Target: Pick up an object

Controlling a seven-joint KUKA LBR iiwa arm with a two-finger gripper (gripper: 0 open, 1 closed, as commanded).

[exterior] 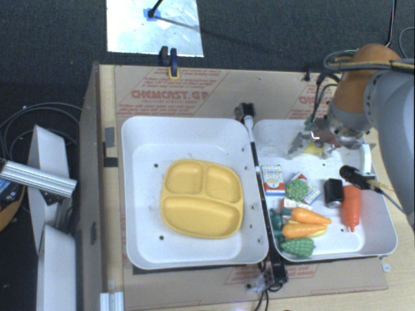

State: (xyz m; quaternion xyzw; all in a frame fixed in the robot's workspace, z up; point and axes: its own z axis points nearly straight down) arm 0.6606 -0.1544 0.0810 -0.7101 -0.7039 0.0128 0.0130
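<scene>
The end effector point(312, 142) sits at the far end of the right bin point(382, 238), above 2 carrots point(303, 223); its grip state cannot be told.

Yellow tray point(201, 198), white bins point(139, 173), orange carrots point(310, 216), red-orange bottle point(351, 207), grey/orange arm point(382, 89).

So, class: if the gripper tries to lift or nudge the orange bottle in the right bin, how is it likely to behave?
The orange bottle lies on its side on the smooth floor of the right bin, so a sideways nudge would probably roll it. It looks like rigid plastic, probably light. Its rounded body could slip from a two-finger pinch.
</scene>
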